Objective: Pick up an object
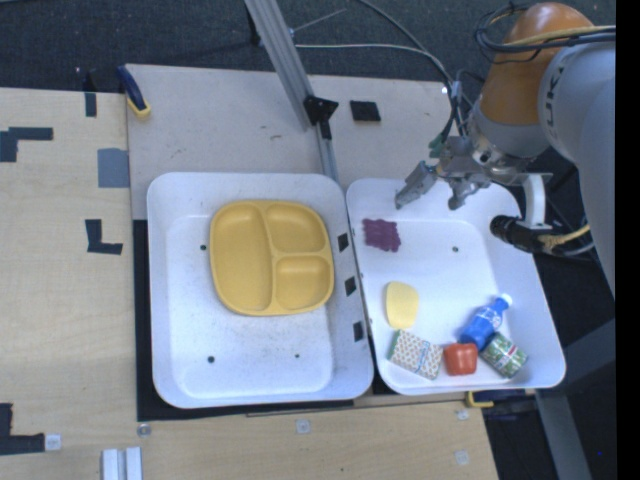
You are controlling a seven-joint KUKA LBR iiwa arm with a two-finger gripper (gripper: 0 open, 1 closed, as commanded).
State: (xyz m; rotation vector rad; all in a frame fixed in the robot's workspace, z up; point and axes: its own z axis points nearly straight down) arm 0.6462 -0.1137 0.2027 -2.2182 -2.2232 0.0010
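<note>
Plainly, nothing has been lifted yet: the gripper (432, 194) is seen spread apart, with nothing between its two dark fingers, poised over the 12 o'clock edge of the right bin (520, 268). The whole of the pick is judged to be left to do: a descent, a closing on one item, and a lift.

Candidate objects are all found in the right bin. A purple lump (381, 234), dull and crumpled in look, lies nearest the gripper, toward 7 o'clock of it. A pale yellow piece (402, 304), smooth and rounded, sits near the bin's middle. Along the 6 o'clock side a patterned block (415, 354) with flat faces, a small red item (460, 359), a blue bottle (486, 321) with a white cap, and a small green can (503, 356) are clustered close together, some touching.

In the left bin (170, 298) a yellow divided tray (271, 257) of smooth, matte plastic with three compartments is laid flat. The purple lump is judged the likeliest target by closeness alone.
</note>
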